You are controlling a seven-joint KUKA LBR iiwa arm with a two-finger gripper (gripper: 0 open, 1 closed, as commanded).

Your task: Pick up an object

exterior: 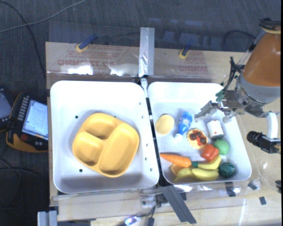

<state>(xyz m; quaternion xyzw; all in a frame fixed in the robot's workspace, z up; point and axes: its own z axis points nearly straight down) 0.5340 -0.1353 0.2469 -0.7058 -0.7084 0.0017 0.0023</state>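
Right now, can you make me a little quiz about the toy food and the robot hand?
1. True or false: the yellow divided plate lies in the left bin.
2. Which lies nearest the right bin's front edge? A) blue bottle B) bananas C) pale round toy
3. Fill in: the carrot is coloured ____.

Key:
1. True.
2. B.
3. Orange.

The hand hovers over the right bin's far right side, above a small white block.
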